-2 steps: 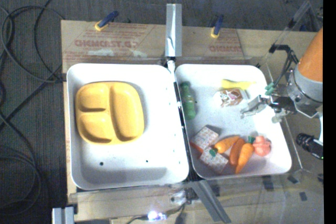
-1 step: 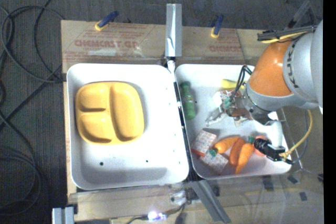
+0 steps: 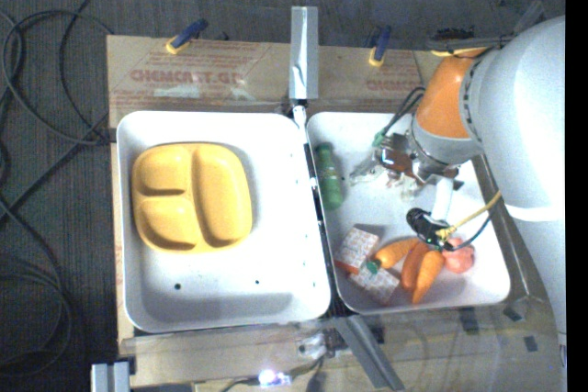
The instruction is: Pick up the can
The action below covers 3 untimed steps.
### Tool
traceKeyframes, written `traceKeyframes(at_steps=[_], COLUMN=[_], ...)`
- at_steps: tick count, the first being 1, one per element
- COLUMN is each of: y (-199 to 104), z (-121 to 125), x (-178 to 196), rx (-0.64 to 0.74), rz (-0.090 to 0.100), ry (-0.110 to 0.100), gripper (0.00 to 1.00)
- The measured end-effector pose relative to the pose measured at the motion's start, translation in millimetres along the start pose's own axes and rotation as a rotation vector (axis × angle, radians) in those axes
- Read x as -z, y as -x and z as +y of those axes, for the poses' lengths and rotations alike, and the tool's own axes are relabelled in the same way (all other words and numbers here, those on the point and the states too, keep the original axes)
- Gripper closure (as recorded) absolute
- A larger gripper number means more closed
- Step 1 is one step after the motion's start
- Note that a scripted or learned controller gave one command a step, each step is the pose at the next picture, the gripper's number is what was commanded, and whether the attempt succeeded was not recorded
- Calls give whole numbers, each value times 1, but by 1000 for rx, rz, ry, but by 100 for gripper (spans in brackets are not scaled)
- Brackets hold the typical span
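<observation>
Camera view: we see the gripper (image 3: pixel 384 157) over the right bin (image 3: pixel 354 131), near the green can (image 3: pixel 329 176); its spread, we can't tell.

Yellow divided plate (image 3: pixel 193 195) in left bin (image 3: pixel 230 287), orange carrots (image 3: pixel 421 273) — right bin (image 3: pixel 366 208)

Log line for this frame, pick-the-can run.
phase: pre-grasp | tool: over right bin | can: green, by that bin's left wall, not in tool | left bin: yellow tray
</observation>
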<state>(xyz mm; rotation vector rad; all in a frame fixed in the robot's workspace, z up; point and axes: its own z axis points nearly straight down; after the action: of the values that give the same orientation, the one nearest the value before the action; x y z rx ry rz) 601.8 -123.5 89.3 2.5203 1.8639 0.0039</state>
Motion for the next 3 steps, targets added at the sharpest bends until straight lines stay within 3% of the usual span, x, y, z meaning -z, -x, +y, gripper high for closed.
traceKeyframes(at_steps=[1,2,3], y=[0,29,36], z=[0,47,76], x=[0,-2,-3], rx=[0,-4,-177], rz=[0,8,28], ry=[1,-41,-97], gripper=[0,0,0])
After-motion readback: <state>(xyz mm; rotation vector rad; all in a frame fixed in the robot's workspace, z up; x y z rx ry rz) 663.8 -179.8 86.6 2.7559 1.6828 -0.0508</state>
